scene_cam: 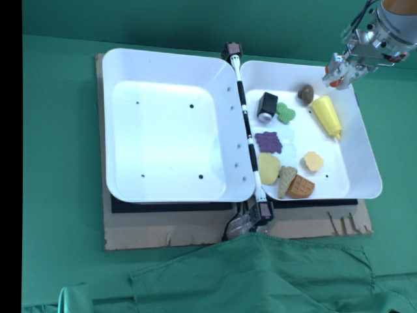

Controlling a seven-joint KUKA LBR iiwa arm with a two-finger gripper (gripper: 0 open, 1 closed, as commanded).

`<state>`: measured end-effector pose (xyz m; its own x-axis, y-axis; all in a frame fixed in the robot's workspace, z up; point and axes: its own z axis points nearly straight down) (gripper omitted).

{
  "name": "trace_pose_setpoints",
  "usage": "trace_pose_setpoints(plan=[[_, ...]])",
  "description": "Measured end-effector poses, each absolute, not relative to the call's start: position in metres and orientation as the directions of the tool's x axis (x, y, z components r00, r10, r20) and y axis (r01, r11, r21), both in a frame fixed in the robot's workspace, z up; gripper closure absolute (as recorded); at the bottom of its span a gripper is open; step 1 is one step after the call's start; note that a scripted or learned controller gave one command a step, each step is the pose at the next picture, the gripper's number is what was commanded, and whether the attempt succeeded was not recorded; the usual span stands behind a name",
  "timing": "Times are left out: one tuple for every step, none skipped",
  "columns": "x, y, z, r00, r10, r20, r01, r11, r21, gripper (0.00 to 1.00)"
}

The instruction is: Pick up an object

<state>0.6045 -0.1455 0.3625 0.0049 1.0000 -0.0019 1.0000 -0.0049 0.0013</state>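
I see the gripper [337, 74] hanging above the right bin [365, 175] at its two o'clock corner; I cannot tell its finger state. The yellow bottle [326, 115] lies just beside it at seven o'clock, the nearest likely target, with the brown ball [305, 94] alongside.

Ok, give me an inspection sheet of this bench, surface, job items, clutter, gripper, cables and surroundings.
Surface: left bin and right bin side by side on cardboard.
Job's things: right bin holds yellow bottle, black block, green piece, brown ball, purple piece, waffle, cone, two yellow pieces.
Clutter: nothing seen.
Gripper: gripper above right bin's far edge, holding nothing.
Cables: nothing seen.
Surroundings: green cloth all around.
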Motion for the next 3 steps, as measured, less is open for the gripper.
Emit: trace_pose_setpoints(plan=[[0.582, -0.131, 0.359, 0.004, 1.000, -0.001, 1.000, -0.004, 0.002, 1.00], [0.545, -0.123, 0.401, 0.003, 1.000, -0.001, 1.000, -0.003, 0.009, 1.00], [0.545, -0.055, 0.374, -0.003, 1.000, 0.001, 1.000, 0.003, 0.001, 1.00]])
